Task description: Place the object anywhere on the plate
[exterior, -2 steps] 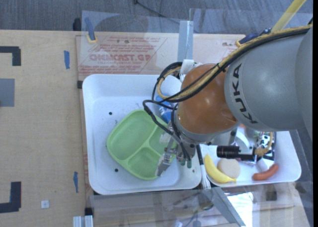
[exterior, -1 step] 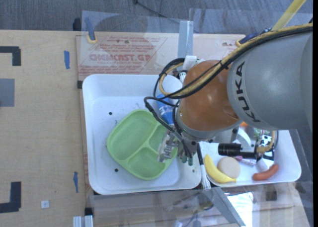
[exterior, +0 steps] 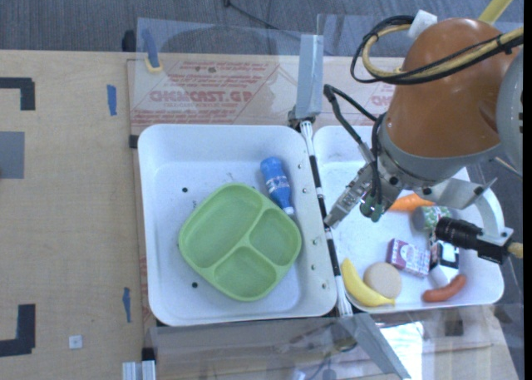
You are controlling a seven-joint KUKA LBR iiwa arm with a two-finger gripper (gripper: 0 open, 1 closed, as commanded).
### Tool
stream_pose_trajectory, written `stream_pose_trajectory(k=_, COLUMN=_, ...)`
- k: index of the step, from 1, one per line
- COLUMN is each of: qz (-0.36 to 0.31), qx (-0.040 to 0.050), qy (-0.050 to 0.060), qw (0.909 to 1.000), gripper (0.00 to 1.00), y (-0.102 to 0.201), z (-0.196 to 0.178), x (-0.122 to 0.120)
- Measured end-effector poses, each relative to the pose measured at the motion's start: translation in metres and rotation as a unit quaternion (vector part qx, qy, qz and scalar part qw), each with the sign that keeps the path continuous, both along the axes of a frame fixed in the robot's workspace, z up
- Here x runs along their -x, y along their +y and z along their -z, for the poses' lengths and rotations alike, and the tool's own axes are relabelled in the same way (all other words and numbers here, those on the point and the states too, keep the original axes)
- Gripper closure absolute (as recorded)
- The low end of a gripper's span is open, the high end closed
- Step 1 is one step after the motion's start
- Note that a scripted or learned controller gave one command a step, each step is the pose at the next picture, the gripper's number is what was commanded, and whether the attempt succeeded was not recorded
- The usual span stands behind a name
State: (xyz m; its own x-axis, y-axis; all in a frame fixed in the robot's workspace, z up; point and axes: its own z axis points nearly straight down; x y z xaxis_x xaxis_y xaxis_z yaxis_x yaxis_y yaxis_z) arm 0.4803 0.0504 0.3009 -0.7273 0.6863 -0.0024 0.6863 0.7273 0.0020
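The gripper is positioned over the right bin; finger state cannot be told, green plate unloaded

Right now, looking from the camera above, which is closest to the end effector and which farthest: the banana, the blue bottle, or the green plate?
From the end effector:
1. Banana, right bin, below it.
2. Blue bottle, left bin, just across the divider; nearly tied with the banana.
3. Green plate, left bin, farthest.
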Motion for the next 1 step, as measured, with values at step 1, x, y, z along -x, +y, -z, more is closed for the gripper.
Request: stream_pose_trajectory(k=1, qz=0.043, qx=0.0003, qy=-0.001, qw=0.9991, gripper=1.0, y=-0.0895, z=-0.1351, x=-0.0002)
